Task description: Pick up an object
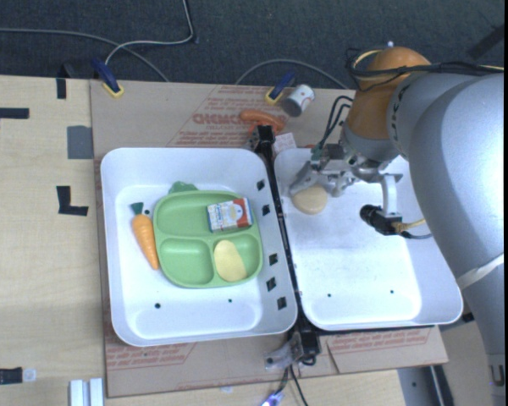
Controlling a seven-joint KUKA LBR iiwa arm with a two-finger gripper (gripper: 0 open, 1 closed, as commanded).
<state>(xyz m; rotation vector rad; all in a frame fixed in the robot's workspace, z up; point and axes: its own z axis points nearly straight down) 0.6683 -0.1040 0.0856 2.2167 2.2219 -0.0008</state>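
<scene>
Camera view from above, at a slant: two shallow white bins are seen side by side on a tabletop (34, 227). In the left bin (123, 311) a green divided plate (186, 252) is laid, bearing a small carton (229, 215) and a pale yellow oval piece (230, 261); a toy carrot (145, 239) lies just beside the plate's left edge.

The right bin (364, 286) is entered from the right by the grey arm (457, 159). Its pincer (322, 180) is lowered at the bin's upper left corner, directly over a tan, rounded object (310, 200), which rests on the bin floor close to the wall shared with the other bin. The metal fingers are seen at the object's top, but how far they are spread cannot be told, and no hold can be confirmed.

The step in hand is judged to be the grasp itself. A firm closure around the tan object would be called for next, then a straight lift, with care taken that the nearby wall is not struck.
</scene>
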